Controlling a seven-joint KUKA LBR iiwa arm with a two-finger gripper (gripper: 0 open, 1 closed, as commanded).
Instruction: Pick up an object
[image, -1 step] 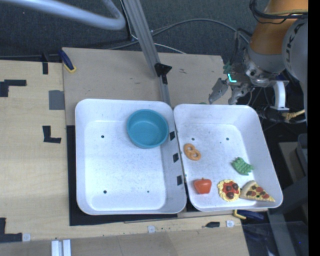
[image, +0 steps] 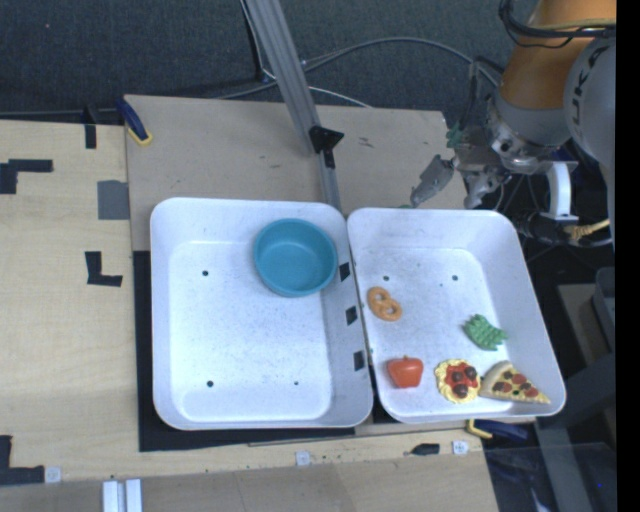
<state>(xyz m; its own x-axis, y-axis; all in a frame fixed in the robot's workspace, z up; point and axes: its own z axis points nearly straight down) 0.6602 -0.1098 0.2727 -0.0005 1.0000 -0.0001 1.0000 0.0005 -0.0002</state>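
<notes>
Grey and orange-banded, the arm (image: 545, 75) reaches in at the upper right, its wrist bent down and leftward so the gripper (image: 432, 185) hangs just beyond the far rim of the right bin (image: 440, 225), its fingers spread with nothing between them. Inside that bin lie a pretzel (image: 384, 304), a red pepper (image: 405, 372), a green leaf (image: 484, 331), a small pizza (image: 457, 380) and a pizza slice (image: 513, 384). A blue bowl (image: 295, 257) sits in the left bin (image: 190, 330).

The arm (image: 545, 70) reaches in from upper right, its hand (image: 452, 183) hanging open.
</notes>
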